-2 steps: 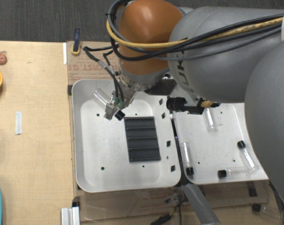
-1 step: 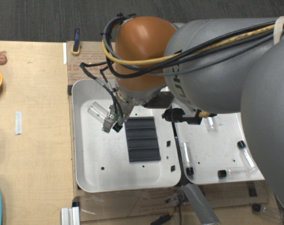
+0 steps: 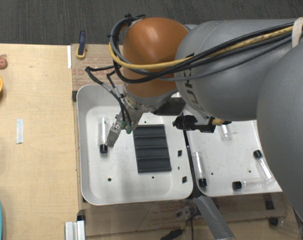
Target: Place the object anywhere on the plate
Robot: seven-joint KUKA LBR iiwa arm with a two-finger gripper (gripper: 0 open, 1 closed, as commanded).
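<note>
The pale wooden bench is carrying two shallow white bins (image 3: 86, 184). In the left one, the gripper (image 3: 111, 136) is hanging just beside a clear black-capped tube (image 3: 102, 126). I cannot tell its grip. The black ridged rectangular slab (image 3: 152, 148), seemingly the plate, is lying nearby, so placing is still to do.

Left bin (image 3: 91, 184): smooth white plastic, speckled, slight sheen. At its 3 o'clock, ribbed block (image 3: 152, 148): matt black. Bench top (image 3: 36, 134): pale wood, matt. Arm (image 3: 241, 69): smooth grey casing; orange band (image 3: 154, 49) glossy.
</note>
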